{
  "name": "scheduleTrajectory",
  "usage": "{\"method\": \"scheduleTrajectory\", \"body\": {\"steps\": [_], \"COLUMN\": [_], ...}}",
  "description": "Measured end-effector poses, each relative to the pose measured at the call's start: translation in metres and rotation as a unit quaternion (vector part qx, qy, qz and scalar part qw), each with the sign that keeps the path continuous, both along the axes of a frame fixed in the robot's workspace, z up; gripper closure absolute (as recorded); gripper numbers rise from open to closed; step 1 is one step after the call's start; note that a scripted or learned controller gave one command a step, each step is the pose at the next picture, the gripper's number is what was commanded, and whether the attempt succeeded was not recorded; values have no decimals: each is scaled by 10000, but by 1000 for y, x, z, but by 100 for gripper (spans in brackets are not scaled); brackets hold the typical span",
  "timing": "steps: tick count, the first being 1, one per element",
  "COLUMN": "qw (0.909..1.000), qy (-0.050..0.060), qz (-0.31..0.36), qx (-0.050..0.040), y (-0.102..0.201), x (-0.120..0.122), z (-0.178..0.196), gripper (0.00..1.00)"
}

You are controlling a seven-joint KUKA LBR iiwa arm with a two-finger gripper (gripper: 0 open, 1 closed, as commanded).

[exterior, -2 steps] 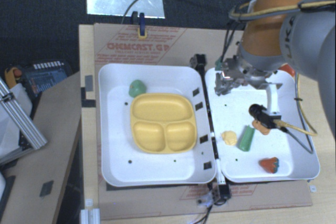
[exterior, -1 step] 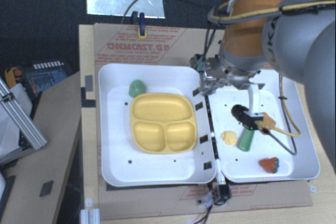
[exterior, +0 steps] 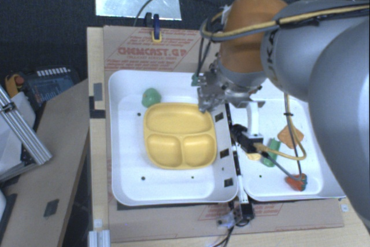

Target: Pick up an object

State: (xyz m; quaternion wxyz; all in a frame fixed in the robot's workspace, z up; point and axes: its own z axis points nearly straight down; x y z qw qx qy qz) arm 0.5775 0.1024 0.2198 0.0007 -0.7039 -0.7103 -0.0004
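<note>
Yellow tray (exterior: pixel 179 139), moulded into three compartments, lies flat in the left-hand bin (exterior: pixel 130 182), a little toward that bin's far side and close to the wall it shares with the neighbouring bin. We see nothing resting in its compartments.

The pincer (exterior: pixel 206 102) hangs over the tray's far right corner, right at the rim. From this angle we cannot tell whether it touches the tray, nor whether it is open or closed; nothing visible is held in it. The grey arm with its orange band reaches in from the right and hides much of the right-hand bin (exterior: pixel 277 188).

A small green lump (exterior: pixel 151 97) sits just beyond the tray's far left corner, touching or nearly touching the rim. In the right-hand bin we make out an orange piece (exterior: pixel 290 136), a small green piece (exterior: pixel 270 159) and a red piece (exterior: pixel 296 182) near the front wall. Both bins rest on a printed cardboard sheet (exterior: pixel 144 50).
</note>
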Motion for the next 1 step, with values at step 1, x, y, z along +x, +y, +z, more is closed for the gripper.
{"method": "scheduleTrajectory", "body": {"steps": [1], "qw": [10000], "qy": [-5], "qz": [-27], "qx": [-6], "y": [-3], "x": [1], "z": [0], "gripper": [0]}}
